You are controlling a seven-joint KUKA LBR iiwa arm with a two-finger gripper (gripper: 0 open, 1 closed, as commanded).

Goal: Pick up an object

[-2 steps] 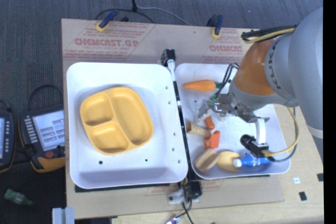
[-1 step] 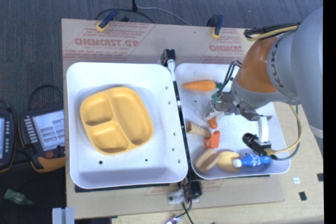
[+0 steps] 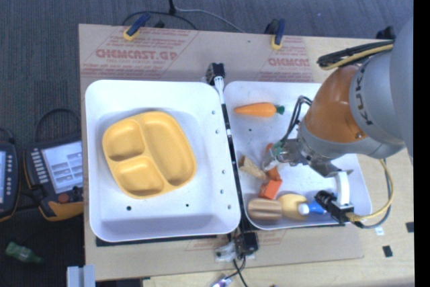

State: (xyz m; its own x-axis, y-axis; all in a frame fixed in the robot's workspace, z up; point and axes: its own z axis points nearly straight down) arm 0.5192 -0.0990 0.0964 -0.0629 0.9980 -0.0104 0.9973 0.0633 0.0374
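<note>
Arm [image 3: 366,104]: we record it entering from the right, its grey body and orange band bent over the right bin [image 3: 349,175], wrist turned down toward the bin's middle.

Jaws [image 3: 274,159]: we place them low in the right bin, just above the cluster of small objects. We cannot tell whether they stand apart or together; the wrist hides them, and we see nothing clearly between them.

Right bin, contents: one toy carrot [image 3: 256,109] with a green tip, lying across the far part, well apart from the jaws. One small orange block [image 3: 271,187] near the middle, just beside the jaws on their near side. One pale tan piece [image 3: 252,169] to the left of that block. One brown wooden piece [image 3: 265,210] at the near edge, touching a cream rounded object [image 3: 291,203] on its right. One blue-and-white item [image 3: 310,210] beside that, partly covered by black fittings.

Left bin [image 3: 101,212]: one yellow divided plate [image 3: 148,152] with three compartments, roughly centred.

Surface [image 3: 87,44]: brown board under both bins, held at the far edge by two clamps [image 3: 136,26] with blue and yellow handles. Red print on the far left reads "CHEMCAST GP"; the same print on the far right is partly covered.

Floor, left: one handheld pendant [image 3: 57,171] with a lit screen, text too small to read.
</note>
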